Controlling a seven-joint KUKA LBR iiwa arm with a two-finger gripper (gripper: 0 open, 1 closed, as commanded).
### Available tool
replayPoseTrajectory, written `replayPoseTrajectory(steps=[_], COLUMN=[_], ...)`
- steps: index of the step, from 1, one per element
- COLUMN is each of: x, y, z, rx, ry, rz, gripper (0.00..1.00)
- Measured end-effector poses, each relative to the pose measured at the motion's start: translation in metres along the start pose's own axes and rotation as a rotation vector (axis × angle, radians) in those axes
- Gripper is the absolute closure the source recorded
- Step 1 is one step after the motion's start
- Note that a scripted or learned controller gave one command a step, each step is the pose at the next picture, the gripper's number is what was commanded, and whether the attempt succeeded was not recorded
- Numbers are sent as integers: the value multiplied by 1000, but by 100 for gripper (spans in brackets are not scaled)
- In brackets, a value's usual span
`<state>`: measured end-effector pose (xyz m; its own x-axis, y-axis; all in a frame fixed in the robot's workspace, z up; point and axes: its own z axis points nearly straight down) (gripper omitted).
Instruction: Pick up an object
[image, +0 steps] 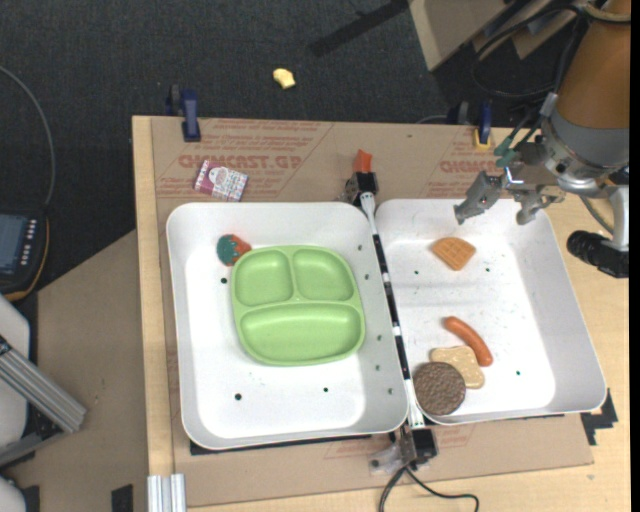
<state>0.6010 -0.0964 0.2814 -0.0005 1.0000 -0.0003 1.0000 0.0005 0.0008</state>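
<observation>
On the far left of the surface (150, 300), a small pink-and-white packet (220, 179) lies on the brown cardboard just beyond the left bin (200, 380). Inside that bin sits a green divided plate (297, 304) with three compartments, and touching its upper left corner is a small round toy in red and green (233, 248), too blurred to name for certain. A black clamp with an orange tip (362, 180) stands at the far end of the seam between the two bins.

The right bin (560, 330) holds four pieces of toy food. An orange cracker-like square (454, 252) lies near the far wall. Nearer the camera a red sausage (468, 339) lies at a slant, its lower end touching a tan biscuit (460, 364), and a dark brown round cookie (439, 388) overlaps that biscuit at the bin's near left corner.

The gripper (500, 200) hangs over the far edge of the right bin, above and just right of the orange square, its two fingers spread apart with nothing between them.
</observation>
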Motion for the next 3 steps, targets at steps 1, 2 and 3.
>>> replayPoseTrajectory(steps=[1, 2, 3], x=[-8, -36, -19], y=[36, 41, 66], z=[79, 204, 196], rx=[3, 10, -3], ry=[0, 1, 0], rz=[-1, 2, -2], gripper=[0, 0, 0])
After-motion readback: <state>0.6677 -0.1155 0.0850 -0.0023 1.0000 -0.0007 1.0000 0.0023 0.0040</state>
